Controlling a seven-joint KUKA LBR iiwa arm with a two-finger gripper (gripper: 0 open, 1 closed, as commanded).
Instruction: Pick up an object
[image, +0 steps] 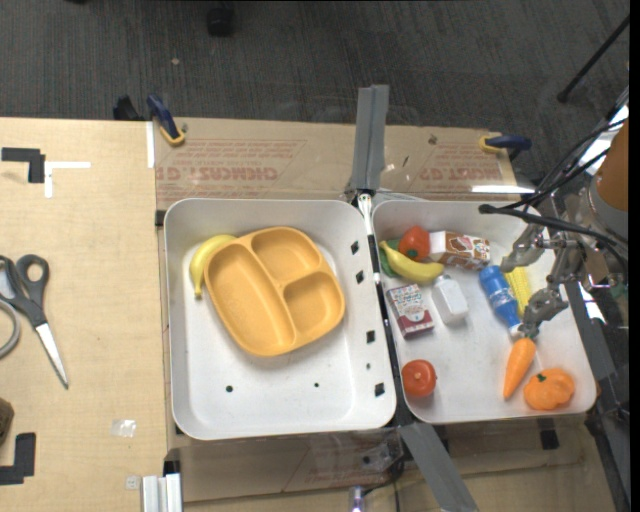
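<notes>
A two-finger gripper (535, 290) hangs over the right side of the right white bin (470, 400), its fingers spread apart with nothing between them. Its lower finger (540, 308) sits just above the top of a toy carrot (517, 366), which lies tilted in the lower right of the bin; whether they touch cannot be told. Just left of the gripper lie a blue bottle-like toy (497, 292) and a yellow corn-like piece (520, 288) side by side. An orange pumpkin-shaped toy (549, 389) sits in the bin's near right corner, beside the carrot. Further left in the same bin are a small white block (451, 299), a small red-and-white carton (410, 309), a banana (410, 264), a red tomato (414, 241), a brown-and-white packet (466, 248), and another red tomato (419, 376) near the front. The left white bin (250, 405) holds a yellow-orange divided plate (275, 290) with a second banana (207, 258) tucked against its left edge. Scissors (38, 310) lie on the wooden bench (80, 400) at far left.
</notes>
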